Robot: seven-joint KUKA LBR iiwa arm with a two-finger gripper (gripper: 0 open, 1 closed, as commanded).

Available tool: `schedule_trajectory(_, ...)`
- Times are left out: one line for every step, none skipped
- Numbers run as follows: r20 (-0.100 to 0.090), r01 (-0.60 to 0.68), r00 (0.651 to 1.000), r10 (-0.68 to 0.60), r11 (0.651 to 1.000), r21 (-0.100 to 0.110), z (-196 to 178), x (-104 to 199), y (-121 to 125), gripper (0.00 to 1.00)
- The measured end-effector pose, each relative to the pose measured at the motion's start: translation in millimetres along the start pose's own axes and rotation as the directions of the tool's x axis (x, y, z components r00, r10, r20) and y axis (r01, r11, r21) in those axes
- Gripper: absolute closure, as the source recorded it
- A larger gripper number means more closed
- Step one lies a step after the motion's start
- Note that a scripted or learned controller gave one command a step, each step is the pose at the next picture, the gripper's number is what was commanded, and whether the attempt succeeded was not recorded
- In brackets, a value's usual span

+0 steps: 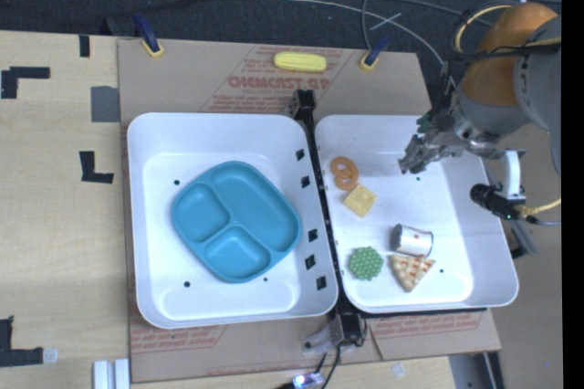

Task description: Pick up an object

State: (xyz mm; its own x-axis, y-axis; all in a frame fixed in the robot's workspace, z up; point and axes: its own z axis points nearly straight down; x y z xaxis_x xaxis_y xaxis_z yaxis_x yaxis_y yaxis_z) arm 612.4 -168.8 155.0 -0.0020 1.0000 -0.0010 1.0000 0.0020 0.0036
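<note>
Grey jaws over right bin, grip unclear | pretzel left of jaws | cup below jaws

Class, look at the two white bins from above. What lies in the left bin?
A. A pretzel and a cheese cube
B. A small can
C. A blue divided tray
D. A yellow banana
C: the blue divided tray lies alone in the left bin, while the pretzel, cheese cube and small can lie in the right bin.
</note>
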Motion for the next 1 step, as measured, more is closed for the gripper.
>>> schedule_trajectory(0.001,0.0,1.0,0.0,1.0,-0.003,-63.5,-2.6,4.6,1.0)
